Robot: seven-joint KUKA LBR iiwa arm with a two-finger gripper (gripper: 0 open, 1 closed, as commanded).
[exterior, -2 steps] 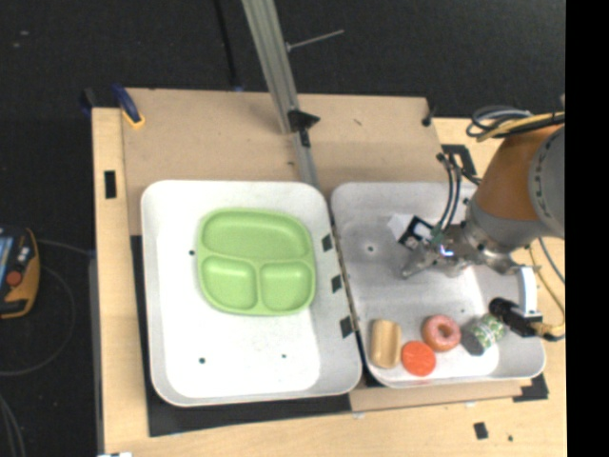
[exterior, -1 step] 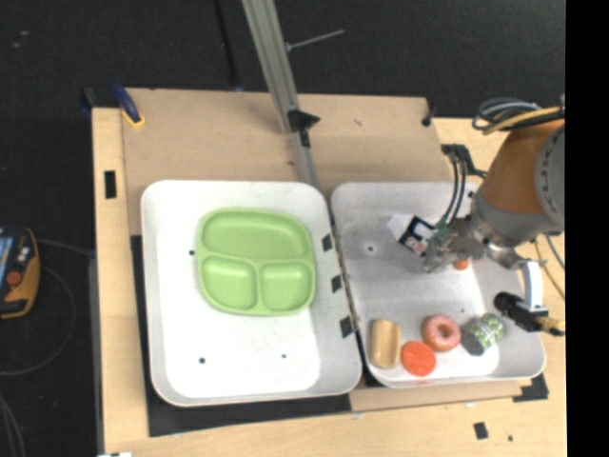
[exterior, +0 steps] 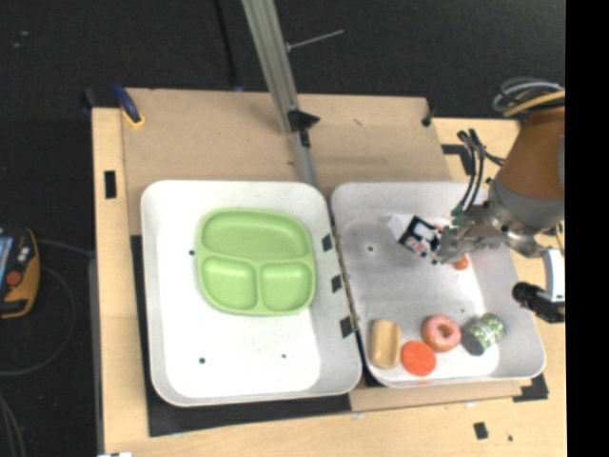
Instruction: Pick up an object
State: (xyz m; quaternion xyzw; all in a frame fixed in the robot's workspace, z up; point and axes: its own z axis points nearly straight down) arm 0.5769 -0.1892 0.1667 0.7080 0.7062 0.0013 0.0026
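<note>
In the right bin (exterior: pixel 381 274) several small objects lie along the front edge: a tan cylinder (exterior: pixel 383 342), an orange-red ball (exterior: pixel 418 358), a pink donut (exterior: pixel 441 331) and a green and grey lump (exterior: pixel 483 332). A small orange piece (exterior: pixel 461 264) lies further back. My gripper (exterior: pixel 419 235) hangs over the back middle of this bin, left of the orange piece. Its white and black head points left, and nothing shows between its fingers.
The left bin (exterior: pixel 171 350) holds a green divided plate (exterior: pixel 255 260). A grey metal post (exterior: pixel 276 74) slants up from behind the bins. The arm's orange band (exterior: pixel 533 160) and cables stand at the right edge. Wooden bench surface surrounds both bins.
</note>
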